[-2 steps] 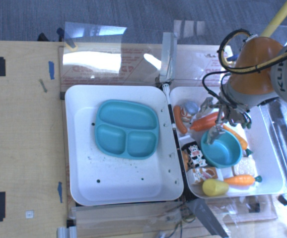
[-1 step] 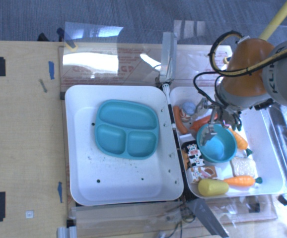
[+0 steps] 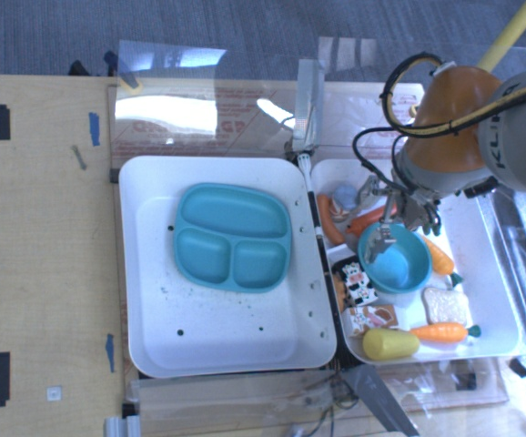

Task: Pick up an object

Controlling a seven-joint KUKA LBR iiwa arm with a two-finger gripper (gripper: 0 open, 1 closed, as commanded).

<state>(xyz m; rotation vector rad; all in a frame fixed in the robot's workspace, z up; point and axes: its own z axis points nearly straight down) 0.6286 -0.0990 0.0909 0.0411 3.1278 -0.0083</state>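
Note:
My gripper (image 3: 399, 218) hangs low over the right bin (image 3: 501, 309), at the far rim of a blue bowl (image 3: 398, 264) that stands upright in the bin's middle. The wrist and its cables hide what lies just behind the bowl. Around the bowl lie an orange carrot (image 3: 438, 332), a yellow lemon-like piece (image 3: 386, 342), a slice of bread (image 3: 447, 306), a second orange piece (image 3: 440, 259) and a red-orange item (image 3: 352, 222). A black-and-white patterned item (image 3: 359, 286) lies to the left of the bowl.
The left bin (image 3: 145, 271) holds a blue divided plate (image 3: 233, 237). A metal divider (image 3: 307, 116) rises between the bins at the back. The arm's orange band (image 3: 454, 107) and grey body fill the upper right.

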